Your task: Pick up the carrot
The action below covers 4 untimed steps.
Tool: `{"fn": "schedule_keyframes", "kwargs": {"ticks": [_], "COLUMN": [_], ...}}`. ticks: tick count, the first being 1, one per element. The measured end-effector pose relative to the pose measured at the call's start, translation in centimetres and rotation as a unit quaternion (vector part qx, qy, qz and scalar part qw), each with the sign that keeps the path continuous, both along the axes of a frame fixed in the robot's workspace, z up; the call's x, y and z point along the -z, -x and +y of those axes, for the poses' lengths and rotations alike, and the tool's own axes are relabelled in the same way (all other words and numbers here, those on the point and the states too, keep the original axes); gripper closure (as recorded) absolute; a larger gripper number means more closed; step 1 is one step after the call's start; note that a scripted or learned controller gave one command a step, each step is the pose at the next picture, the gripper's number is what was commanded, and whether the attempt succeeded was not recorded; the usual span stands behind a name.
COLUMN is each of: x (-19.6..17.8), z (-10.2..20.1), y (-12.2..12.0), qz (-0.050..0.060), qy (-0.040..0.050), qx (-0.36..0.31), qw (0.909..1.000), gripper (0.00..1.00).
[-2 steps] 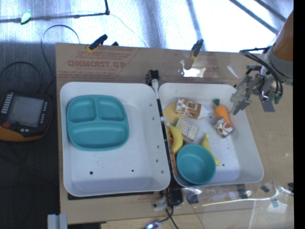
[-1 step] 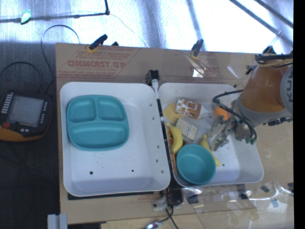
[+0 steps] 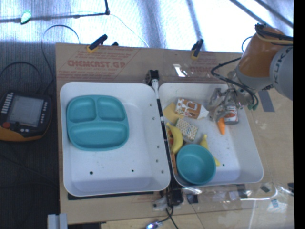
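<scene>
Counting: one carrot (image 3: 221, 126), one bowl (image 3: 195, 163), two bins (image 3: 143, 92).

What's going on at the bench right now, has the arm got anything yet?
The arm reaches in from the right, with its gripper low over the right bin, just above the small orange carrot. The carrot lies on the bin floor, not visibly held. A teal bowl and other food items share that bin; the teal divided plate sits in the left bin.
</scene>
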State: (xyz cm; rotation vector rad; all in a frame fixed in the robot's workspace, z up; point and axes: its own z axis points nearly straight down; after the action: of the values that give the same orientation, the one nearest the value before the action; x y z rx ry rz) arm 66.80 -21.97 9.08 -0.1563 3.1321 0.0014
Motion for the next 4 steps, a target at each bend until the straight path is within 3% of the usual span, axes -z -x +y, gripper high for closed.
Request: {"fn": "schedule_keyframes", "kwargs": {"ticks": [1, 2, 3, 4], "x": [0.1, 0.2, 0.2, -1.1], "z": [-0.2, 3.4, 1.2, 1.3], "y": [0.5, 4.8, 6.2, 5.8], "qz": [0.009, -0.002, -0.004, -0.01], "qy": [-0.0007, 0.0017, -0.002, -0.0006], "qx": [0.001, -0.016, 0.083, 0.082], "qw": [1.0, 0.9999, 0.9966, 0.9966], "gripper": [0.0, 0.0, 0.0, 1.0]}}
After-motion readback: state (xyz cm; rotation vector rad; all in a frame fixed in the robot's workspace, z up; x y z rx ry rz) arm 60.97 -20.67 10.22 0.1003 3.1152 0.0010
